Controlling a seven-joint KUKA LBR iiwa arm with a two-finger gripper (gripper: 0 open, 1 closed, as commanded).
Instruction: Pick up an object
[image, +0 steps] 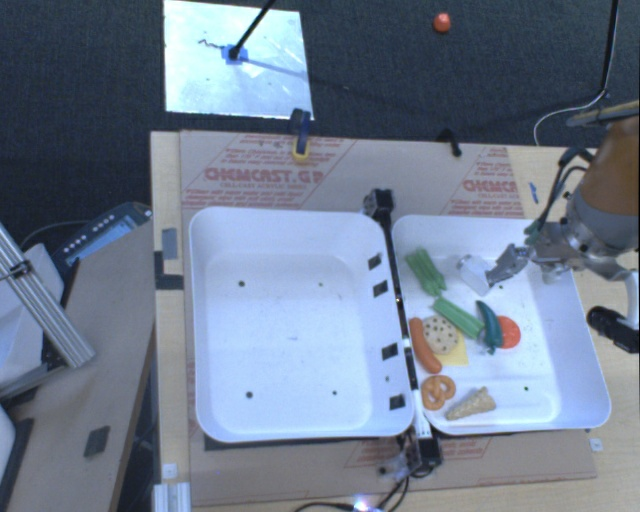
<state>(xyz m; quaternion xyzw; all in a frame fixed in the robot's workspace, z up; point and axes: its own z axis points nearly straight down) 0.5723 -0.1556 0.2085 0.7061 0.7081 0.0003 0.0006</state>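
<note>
Dark carpet surrounds a wooden bench (420, 165) covered with printed cardboard, two shallow white bins sitting on it side by side. Gripper (505, 265) comes in from the right over the right bin (575, 400), up near its back half, arm body grey with an orange section behind. Fingers are small and blurred at this angle, so I cannot tell how far apart they sit, and nothing is visibly clamped between them. Just beside the tips, toward the bin centre, lies a small pale grey object (472, 268); touching or not, cannot tell.

Outward from there: a light green pod (425, 270) at the bin's back left, a second green piece (458, 317) lying diagonally in the middle, a dark green pepper-like item (489, 327) resting against a red slice (508, 332). Nearer the divider, an orange sausage (424, 345), a speckled cookie (437, 331) on a yellow cheese square (453, 350), a pretzel (437, 391) and a tan wedge (471, 403) at the front. Left bin (215, 400) holds no items.

Progress: judged early. Every item lies on the bin floor, nothing lifted. Approach looks underway near the grey object; closing on a piece and raising it are left to do.
</note>
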